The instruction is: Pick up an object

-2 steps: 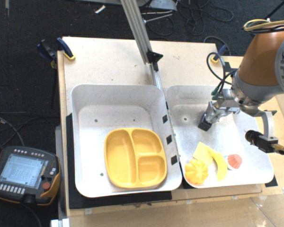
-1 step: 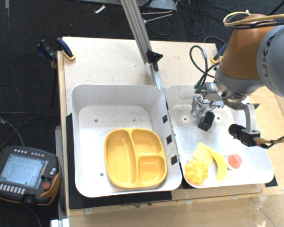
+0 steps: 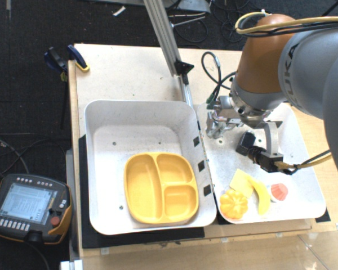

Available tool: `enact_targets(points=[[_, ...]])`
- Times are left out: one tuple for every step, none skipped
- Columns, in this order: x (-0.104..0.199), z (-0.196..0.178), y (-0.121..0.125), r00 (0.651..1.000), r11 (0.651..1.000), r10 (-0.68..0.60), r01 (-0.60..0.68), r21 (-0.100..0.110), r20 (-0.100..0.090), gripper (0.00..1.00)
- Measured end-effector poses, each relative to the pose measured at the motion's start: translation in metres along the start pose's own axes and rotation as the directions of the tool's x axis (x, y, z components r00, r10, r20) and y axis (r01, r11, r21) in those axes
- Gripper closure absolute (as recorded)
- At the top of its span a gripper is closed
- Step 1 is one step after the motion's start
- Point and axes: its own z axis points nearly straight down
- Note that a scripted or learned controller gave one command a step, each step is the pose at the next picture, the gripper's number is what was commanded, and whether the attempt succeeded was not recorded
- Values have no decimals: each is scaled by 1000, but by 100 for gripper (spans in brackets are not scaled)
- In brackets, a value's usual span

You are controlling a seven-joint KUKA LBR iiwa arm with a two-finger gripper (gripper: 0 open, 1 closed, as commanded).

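My gripper point(image 3: 216, 129) hangs over the far left part of the right bin point(image 3: 302, 176), close to the wall shared with the left bin. Nothing shows held in it. At the right bin's near end lie a yellow-orange ribbed fruit point(image 3: 234, 205), a pale yellow wedge point(image 3: 241, 180), a yellow banana-like piece point(image 3: 262, 197) and a small pink-red round piece point(image 3: 279, 192). These lie well nearer the front than the gripper. A yellow divided plate point(image 3: 160, 188) sits in the left bin point(image 3: 101, 122).
A black block with a cable point(image 3: 261, 152) hangs from the wrist over the right bin's middle. A slanted metal pole point(image 3: 164, 34) rises behind the bins. A blue and yellow clamp point(image 3: 67, 58) sits at the bench's far left corner. A teach pendant point(image 3: 28, 207) lies on the floor at left.
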Motion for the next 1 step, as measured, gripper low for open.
enact_targets(points=[[45,-2,29,1000,1000,1,-1,-2,-1,100]])
